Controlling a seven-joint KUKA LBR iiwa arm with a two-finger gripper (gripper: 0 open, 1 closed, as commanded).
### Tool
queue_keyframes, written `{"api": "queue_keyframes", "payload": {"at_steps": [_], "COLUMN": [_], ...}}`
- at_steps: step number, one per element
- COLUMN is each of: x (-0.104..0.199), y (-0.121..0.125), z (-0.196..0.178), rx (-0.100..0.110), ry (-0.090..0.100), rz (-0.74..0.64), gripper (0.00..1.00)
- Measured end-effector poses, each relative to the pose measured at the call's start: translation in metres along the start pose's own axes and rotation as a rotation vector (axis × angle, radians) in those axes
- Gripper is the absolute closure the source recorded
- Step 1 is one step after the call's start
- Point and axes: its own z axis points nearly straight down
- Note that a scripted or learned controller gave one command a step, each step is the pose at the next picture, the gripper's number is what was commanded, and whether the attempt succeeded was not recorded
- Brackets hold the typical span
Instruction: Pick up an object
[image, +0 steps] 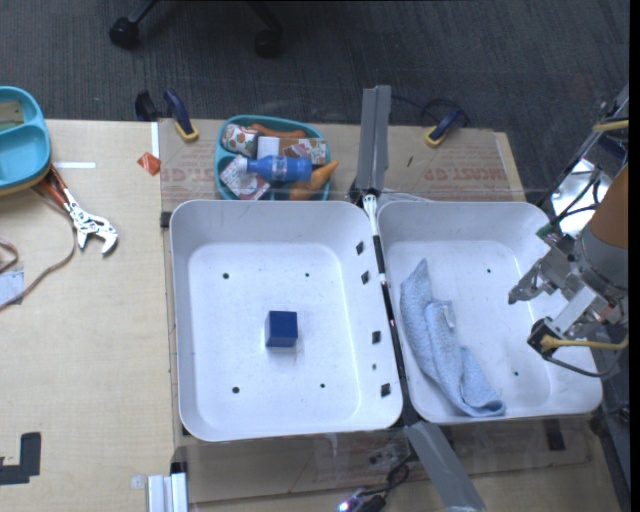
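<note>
A small blue cube (282, 328) rests near the middle of the left white bin (200, 300). In the right white bin (500, 250) a crumpled light-blue cloth (440, 340) lies along the left side, running from the centre toward the front. My gripper (532, 316) hangs over the right edge of the right bin, well to the right of the cloth. Its two fingers (522, 292) stand spread apart with nothing between them.
Behind the left bin sits a blue bowl (272, 160) full of small packets and toys. A wrench (85, 225) and a light-blue tray (18, 135) lie on the bench at the far left. A grey divider post (372, 130) stands between the bins at the back.
</note>
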Motion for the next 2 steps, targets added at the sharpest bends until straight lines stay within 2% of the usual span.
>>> {"api": "queue_keyframes", "payload": {"at_steps": [1,2], "x": [-0.046,0.006], "y": [0.011,-0.027], "z": [-0.032,-0.082], "rx": [-0.002,-0.002], "ry": [0.001,0.001], "rz": [0.013,0.255], "gripper": [0.00,0.00]}}
